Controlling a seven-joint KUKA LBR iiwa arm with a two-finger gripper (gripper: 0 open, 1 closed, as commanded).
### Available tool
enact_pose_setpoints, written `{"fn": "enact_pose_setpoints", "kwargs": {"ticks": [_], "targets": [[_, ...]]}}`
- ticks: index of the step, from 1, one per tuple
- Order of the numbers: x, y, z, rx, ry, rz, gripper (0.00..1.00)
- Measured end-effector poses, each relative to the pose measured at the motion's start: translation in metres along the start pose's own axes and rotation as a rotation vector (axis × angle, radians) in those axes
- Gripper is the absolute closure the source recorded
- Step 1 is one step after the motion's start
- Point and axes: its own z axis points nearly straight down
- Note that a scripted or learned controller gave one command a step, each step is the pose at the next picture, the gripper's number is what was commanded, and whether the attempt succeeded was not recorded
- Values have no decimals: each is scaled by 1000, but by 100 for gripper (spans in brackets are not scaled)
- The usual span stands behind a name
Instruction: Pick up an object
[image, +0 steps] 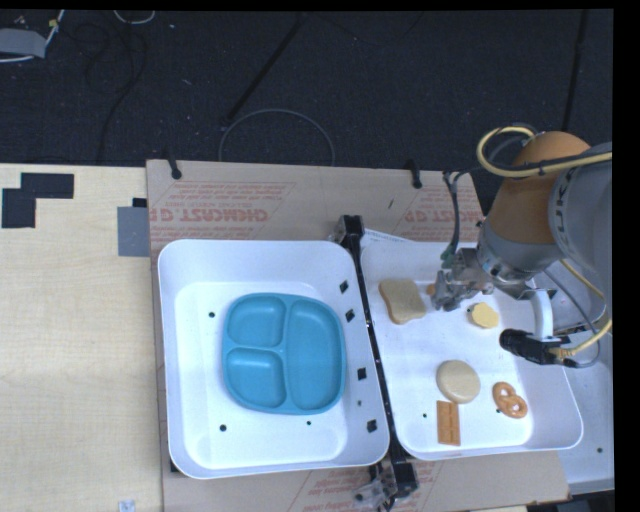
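Hovering low over your right bin (560, 425), the tool (452, 285), jaw state impossible to tell, just beside the bread slice (402, 300), small yellow piece (484, 316) close by, seemingly untouched, blue plate (282, 352) in your left bin (190, 350).

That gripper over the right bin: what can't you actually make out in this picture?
- Gripper, camera view: too small and dark to tell its finger state or whether it holds anything.
- Arm: cut off by the right edge.
- Right bin: upper right corner hidden beneath the arm.
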Motion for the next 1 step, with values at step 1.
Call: {"fn": "enact_pose_setpoints", "kwargs": {"ticks": [1], "targets": [[-2,-1,-64,-8,-1,-2,100]]}}
